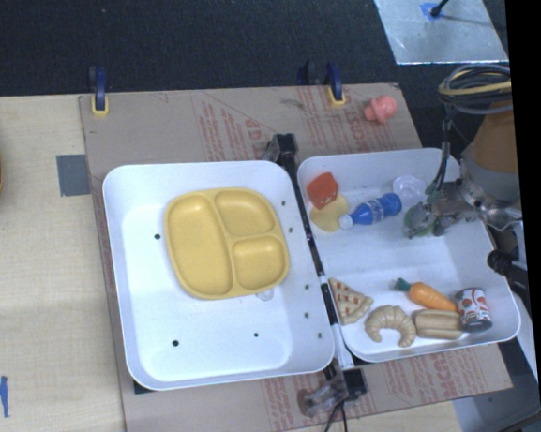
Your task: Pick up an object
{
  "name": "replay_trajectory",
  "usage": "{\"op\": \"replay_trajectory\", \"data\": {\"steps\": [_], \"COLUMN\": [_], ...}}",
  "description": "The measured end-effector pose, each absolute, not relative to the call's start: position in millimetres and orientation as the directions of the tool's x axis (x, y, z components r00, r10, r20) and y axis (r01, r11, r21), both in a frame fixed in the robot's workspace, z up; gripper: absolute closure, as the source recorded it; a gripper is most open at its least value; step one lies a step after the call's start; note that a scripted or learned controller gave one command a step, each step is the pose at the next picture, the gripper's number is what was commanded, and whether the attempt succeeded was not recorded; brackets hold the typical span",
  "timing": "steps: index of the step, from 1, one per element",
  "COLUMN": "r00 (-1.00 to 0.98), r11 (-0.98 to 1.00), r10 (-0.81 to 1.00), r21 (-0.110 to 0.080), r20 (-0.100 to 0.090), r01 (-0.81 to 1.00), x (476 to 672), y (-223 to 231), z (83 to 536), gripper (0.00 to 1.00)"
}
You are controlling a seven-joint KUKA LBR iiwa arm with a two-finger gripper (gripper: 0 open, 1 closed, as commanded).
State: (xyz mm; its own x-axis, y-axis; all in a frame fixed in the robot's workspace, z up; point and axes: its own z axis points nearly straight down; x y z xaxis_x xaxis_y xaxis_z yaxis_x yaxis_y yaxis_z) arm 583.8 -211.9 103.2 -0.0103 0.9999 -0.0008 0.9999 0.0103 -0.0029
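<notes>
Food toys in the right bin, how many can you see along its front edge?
5, all near the front edge of the right bin: pizza slice at the left, then croissant, bread roll, carrot and can at the right. None looks hidden.

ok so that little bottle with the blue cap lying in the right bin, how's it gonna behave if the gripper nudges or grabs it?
The bottle lies on its side, so a nudge would probably roll it. It looks like clear plastic, likely light and somewhat slippery. It touches the yellow piece, which may shift with it.
</notes>
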Motion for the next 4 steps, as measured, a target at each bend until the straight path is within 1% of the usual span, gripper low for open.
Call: {"op": "replay_trajectory", "data": {"steps": [1,2,3,4], "r00": [-0.002,-0.013,-0.008,-0.011], "r11": [0.002,0.013,0.008,0.011], "r10": [1.0,1.0,1.0,1.0], "r21": [-0.002,0.008,0.002,-0.008], "r20": [0.001,0.0,0.0,0.002], "r01": [1.0,1.0,1.0,1.0], "x": [537.3,641.9,624.7,584.2], "y": [-212,-153,-117,-37], "z": [168,189,238,226], "gripper": [1.0,1.0,1.0,1.0]}}
